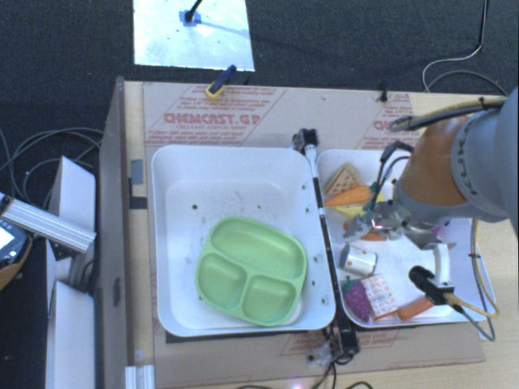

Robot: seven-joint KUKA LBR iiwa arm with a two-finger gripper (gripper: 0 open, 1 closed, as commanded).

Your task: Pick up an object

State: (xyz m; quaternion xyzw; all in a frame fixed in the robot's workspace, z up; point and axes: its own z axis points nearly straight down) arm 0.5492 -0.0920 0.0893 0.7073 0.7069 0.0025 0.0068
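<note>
- So which thing is it actually going for? Everything grabbable is crammed into the right bin (393, 258), and the left bin (235, 177) just has that green divided plate (251, 270) lying flat in it.

- Honestly, my guess is the small orange piece (366, 236). The gripper (375, 217) is down low over the left-middle of the right bin. That piece sits right at its near side, maybe touching, hard to say. The arm (454, 177) comes in from the right and leans over the far half of the bin. That makes sense, since most of the pile sits along the left wall.

- Is it open or clamped on something?

- Can't tell, the wrist blocks the business end from this angle. I don't see anything clearly held, so I'd call the pick not done yet.

- What else is in reach?

- The far-left corner has a cracker wedge (345, 177) with an orange carrot chunk (350, 194) just near of it, both close to the gripper. A little white cup (359, 261) is near of the orange piece. Then there are purple grapes (357, 298) and a pink wafer block (379, 294) side by side at the near edge, plus a skinny carrot (415, 307) to their right. Stuff is packed tight, so I'd worry about it nudging a neighbour instead of getting a clean grab. The white cup stands a bit apart, so it's probably the easier target.
</note>
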